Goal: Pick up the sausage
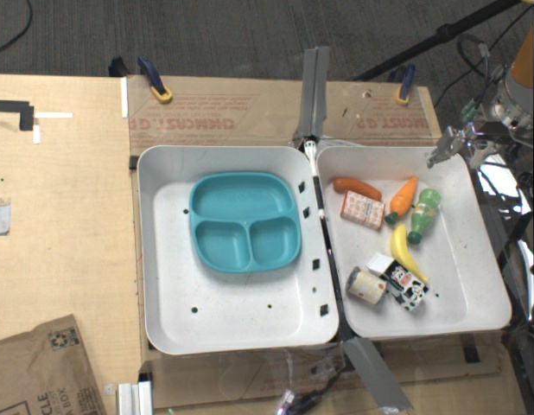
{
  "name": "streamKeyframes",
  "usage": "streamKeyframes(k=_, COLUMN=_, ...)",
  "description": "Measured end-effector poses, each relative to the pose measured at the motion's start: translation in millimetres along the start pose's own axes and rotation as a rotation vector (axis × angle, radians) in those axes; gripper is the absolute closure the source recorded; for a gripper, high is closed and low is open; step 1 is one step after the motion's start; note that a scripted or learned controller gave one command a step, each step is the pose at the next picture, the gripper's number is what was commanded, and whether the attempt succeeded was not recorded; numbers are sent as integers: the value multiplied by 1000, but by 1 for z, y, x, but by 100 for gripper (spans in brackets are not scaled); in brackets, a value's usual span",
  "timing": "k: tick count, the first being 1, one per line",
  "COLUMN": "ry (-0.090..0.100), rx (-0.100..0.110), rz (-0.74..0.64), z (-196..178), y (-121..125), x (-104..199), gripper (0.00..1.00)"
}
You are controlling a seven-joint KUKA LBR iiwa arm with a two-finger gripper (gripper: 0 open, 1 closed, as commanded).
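Observation:
The sausage [357, 187] is a reddish-orange link lying in the right bin [474, 258], near its far-left corner. It rests just behind a pink box [363, 209]. My gripper [457, 145] hovers over the bin's far-right rim, well to the right of the sausage and apart from it. It is open and holds nothing. The arm [518, 85] enters from the right edge.
In the right bin also lie a carrot [403, 195], a green bottle [422, 215], a banana [405, 251], a small can [366, 285] and a black-and-white box [406, 286]. The left bin [163, 275] holds a teal divided plate [246, 221].

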State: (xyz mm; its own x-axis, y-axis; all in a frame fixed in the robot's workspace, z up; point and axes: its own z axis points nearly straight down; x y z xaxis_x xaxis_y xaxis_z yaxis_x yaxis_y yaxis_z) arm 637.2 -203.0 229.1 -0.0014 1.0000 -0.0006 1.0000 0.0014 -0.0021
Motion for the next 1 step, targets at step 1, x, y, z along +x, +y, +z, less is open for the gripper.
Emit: streamKeyframes(k=1, ry=0, rx=0, rz=-54, z=49, y=13, x=58, gripper=0)
